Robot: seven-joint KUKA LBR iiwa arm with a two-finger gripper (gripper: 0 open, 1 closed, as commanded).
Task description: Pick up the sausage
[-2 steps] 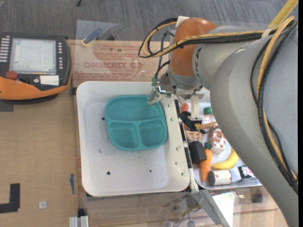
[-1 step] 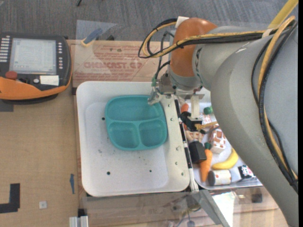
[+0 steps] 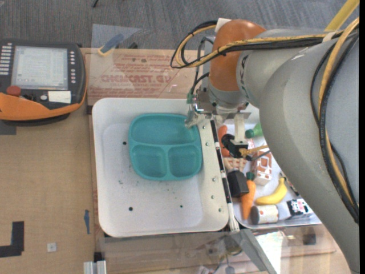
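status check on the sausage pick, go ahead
Gripper over teal tray's top right corner, fingers unclear. Sausage not identifiable in cluttered right bin. Arm covers much of that bin.

Faint reddish lettering is printed across a clear plastic sheet [image 3: 140,76] lying on the worktop [image 3: 45,176] beyond the left bin [image 3: 108,210], too washed out to be read. Nothing legible is seen on the pendant [image 3: 40,81] screen.

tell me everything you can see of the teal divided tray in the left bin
The teal divided plastic tray lies flat on the floor of the left shallow white bin, toward its upper right. It has rounded corners and three compartments: one wide one across the top, two smaller ones below. Nothing lies in them. Its upper right corner sits under the grey arm's wrist, near the wall between the bins.
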